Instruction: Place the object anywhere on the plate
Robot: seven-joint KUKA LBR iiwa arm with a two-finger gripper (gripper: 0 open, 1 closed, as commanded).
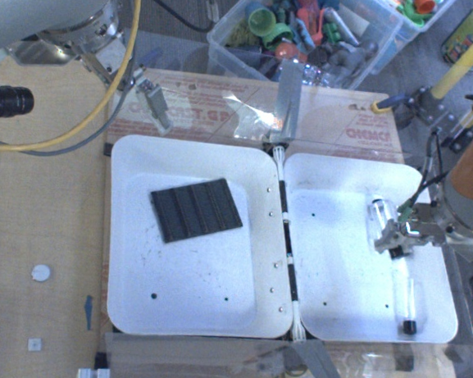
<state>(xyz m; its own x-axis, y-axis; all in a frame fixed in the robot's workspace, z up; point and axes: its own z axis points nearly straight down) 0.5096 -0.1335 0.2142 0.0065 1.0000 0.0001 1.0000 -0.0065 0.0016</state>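
Two bins: shallow white trays side by side on the bench, the left bin [120,297] and the right bin [324,315], touching along a middle seam.
Plate: a dark grey ribbed rectangular plate [196,209] lies flat in the left bin, in its upper middle, turned at a slight angle.
Object: a clear, slim pen-like object [404,299] with a black tip lies on the floor of the right bin, towards its right wall, black end pointing at the near edge; it is well apart from the plate.
Arm: it reaches in from the right over the right bin.
Gripper: the gripper [390,239] sits low over the right bin, just above the object's far end; whether its grip is open or closed cannot be told.
Behind the bins: a clear tub of coloured toys [316,26] and a cardboard sheet [227,113].
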